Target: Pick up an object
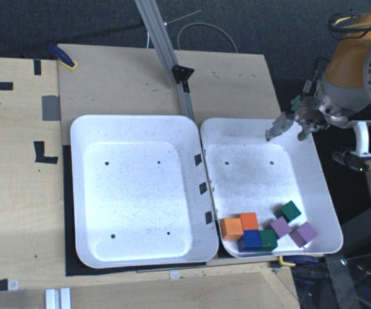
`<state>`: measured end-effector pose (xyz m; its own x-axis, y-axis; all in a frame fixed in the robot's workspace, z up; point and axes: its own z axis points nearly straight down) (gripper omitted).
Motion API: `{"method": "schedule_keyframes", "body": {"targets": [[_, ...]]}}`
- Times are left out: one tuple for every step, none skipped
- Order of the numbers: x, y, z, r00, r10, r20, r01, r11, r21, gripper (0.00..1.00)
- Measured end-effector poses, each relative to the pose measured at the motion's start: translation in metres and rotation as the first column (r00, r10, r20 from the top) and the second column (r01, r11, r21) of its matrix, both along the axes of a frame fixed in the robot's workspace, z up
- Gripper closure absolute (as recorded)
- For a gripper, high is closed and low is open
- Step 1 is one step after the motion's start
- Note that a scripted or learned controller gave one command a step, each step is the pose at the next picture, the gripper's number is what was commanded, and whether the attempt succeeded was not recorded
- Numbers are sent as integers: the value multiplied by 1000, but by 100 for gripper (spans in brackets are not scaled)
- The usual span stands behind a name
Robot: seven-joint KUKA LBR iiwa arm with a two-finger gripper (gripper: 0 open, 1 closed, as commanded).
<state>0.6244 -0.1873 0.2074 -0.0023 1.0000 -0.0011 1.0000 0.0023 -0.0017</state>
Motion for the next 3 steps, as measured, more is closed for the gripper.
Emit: {"method": "schedule_keyframes", "body": {"targets": [[-90,-16,130,1000,-3,8,3,1000,-2,0],[-104,78,74,1000,5,-4,-5,1000,5,0],[-135,0,284,1000,-4,10,4,1000,-3,0]]}}
